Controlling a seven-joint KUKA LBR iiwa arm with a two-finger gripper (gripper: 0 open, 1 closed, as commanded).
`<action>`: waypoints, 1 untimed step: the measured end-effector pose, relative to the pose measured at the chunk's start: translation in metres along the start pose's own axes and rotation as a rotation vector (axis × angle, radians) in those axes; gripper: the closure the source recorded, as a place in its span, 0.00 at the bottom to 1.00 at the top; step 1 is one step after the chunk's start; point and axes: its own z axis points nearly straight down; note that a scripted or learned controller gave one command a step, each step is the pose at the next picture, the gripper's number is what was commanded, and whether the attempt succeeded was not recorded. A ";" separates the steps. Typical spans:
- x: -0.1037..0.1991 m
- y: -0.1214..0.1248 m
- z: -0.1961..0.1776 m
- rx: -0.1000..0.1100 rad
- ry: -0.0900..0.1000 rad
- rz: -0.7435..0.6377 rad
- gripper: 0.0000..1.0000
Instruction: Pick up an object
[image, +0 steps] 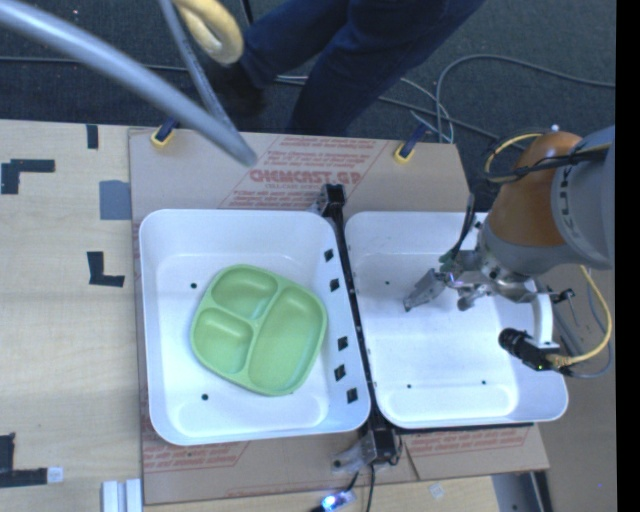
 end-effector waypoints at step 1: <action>0.000 0.001 0.048 -0.007 -0.002 -0.001 0.00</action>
